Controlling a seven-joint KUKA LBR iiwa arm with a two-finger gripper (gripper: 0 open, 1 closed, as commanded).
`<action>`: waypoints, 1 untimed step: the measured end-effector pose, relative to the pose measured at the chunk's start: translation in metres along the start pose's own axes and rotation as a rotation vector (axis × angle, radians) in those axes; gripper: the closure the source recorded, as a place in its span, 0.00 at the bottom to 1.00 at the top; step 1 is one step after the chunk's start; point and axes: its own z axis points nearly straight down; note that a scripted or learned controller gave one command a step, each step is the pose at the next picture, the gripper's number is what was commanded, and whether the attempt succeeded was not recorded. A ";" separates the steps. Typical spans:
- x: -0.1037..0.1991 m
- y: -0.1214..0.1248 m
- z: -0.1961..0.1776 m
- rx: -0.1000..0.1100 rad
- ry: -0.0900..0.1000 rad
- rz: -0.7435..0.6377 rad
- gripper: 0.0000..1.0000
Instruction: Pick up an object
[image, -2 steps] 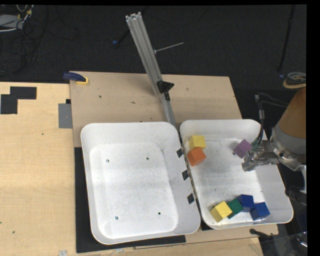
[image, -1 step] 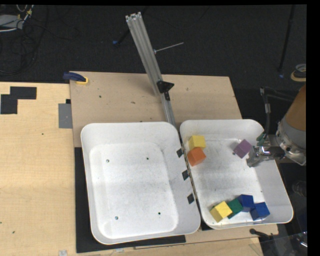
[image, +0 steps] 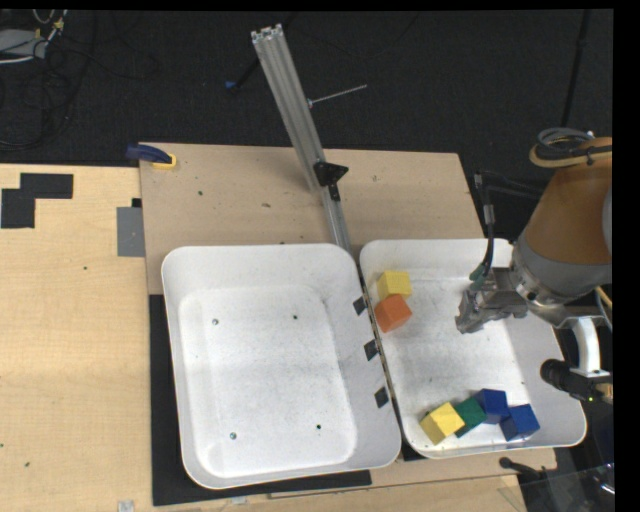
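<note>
Two white bins on the bench; the gripper (image: 478, 312) hovers in the right bin (image: 440, 258), grip state impossible to tell, nothing visibly lifted. Orange block (image: 392, 314) sits well left of it, unpicked

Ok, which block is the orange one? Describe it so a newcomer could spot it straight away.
Start at the right-hand white bin, the one the claw hangs over. Follow its left wall to the far end, where two blocks touch. The orange block is the nearer of the pair, just below the yellow block, well apart from the cluster at the near edge.
</note>
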 end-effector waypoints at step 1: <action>0.047 0.016 -0.002 -0.001 -0.001 0.000 1.00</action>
